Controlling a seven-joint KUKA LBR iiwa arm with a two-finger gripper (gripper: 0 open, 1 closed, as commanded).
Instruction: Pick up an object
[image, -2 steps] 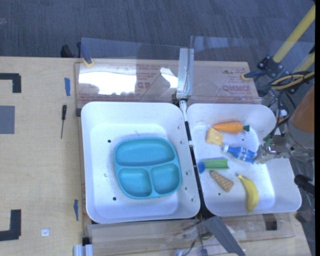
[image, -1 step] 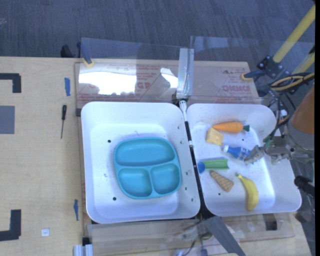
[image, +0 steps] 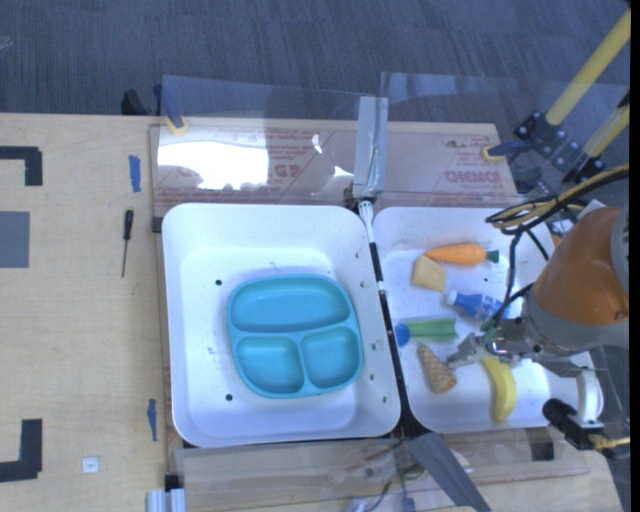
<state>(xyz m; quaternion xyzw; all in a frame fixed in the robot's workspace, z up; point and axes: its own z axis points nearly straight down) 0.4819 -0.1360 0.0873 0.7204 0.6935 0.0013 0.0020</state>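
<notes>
My gripper (image: 466, 351) hangs low over the middle of the right bin (image: 402, 240), just right of a tan waffle cone (image: 435, 370) and left of a yellow banana (image: 501, 387). A green cylinder with a blue cap (image: 427, 329) lies just above the cone. Further back lie a blue and white bottle (image: 470, 302), a yellow wedge (image: 429, 273) and an orange carrot (image: 459, 254). The grey arm with its orange band (image: 585, 280) covers the bin's right side.
The left bin (image: 190, 240) holds a blue divided plate (image: 294, 333). Clear plastic panels (image: 372, 150) stand behind both bins. Black cables (image: 530, 215) loop above the arm, and yellow poles (image: 590, 65) stand at the back right.
</notes>
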